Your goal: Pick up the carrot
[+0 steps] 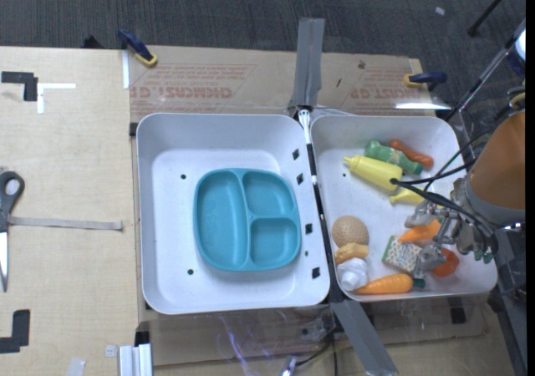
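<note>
Two-finger metal gripper [433,242] of the grey arm with its orange band [505,167], low over the near right part of the right-hand shallow white bin [334,149]; whether its fingers are spread or closed cannot be told, since they merge with the toys beneath them. Just beside the gripper: a small orange wedge-shaped piece [415,235], a speckled green-edged block [402,256] and a round red-orange toy [446,263]. The long orange plastic carrot [385,285] lies on its side along the near wall of the same bin, below and left of the gripper, apart from the fingers, touching a small white rounded toy [352,271]. Further left, a tan egg-shaped toy [349,230]. Toward the far wall, a yellow squeeze bottle [376,170], a green bottle [394,157] and a second small orange carrot-like piece [411,151]. The left-hand shallow white bin [159,224] bears a teal three-compartment plastic plate [247,220]
</note>
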`<state>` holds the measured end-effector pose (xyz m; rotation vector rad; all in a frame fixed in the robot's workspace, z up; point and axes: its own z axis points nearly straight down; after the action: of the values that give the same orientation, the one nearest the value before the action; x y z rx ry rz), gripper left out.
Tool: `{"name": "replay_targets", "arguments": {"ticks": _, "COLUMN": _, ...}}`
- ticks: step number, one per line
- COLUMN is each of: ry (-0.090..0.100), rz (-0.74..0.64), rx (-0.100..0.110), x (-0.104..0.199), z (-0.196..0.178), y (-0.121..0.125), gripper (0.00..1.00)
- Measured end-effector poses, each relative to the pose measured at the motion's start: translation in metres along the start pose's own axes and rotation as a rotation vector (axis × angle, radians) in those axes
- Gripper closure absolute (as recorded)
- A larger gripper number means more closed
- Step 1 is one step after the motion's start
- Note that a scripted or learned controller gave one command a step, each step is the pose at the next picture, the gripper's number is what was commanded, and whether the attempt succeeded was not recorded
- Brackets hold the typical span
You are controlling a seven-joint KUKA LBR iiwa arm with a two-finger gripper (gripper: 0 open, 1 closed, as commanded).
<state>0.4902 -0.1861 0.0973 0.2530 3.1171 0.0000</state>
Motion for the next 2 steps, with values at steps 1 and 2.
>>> {"name": "replay_targets", "arguments": {"ticks": 1, "ry": -0.004, "rz": -0.007, "rx": -0.003, "x": -0.0031, "z": -0.0105, "y": 0.0038, "gripper": 1.0}}
{"name": "replay_targets", "arguments": {"ticks": 2, "ry": -0.004, "rz": -0.003, "rx": 0.0, "x": -0.0026, "z": -0.0105, "y": 0.0007, "gripper": 0.0}}
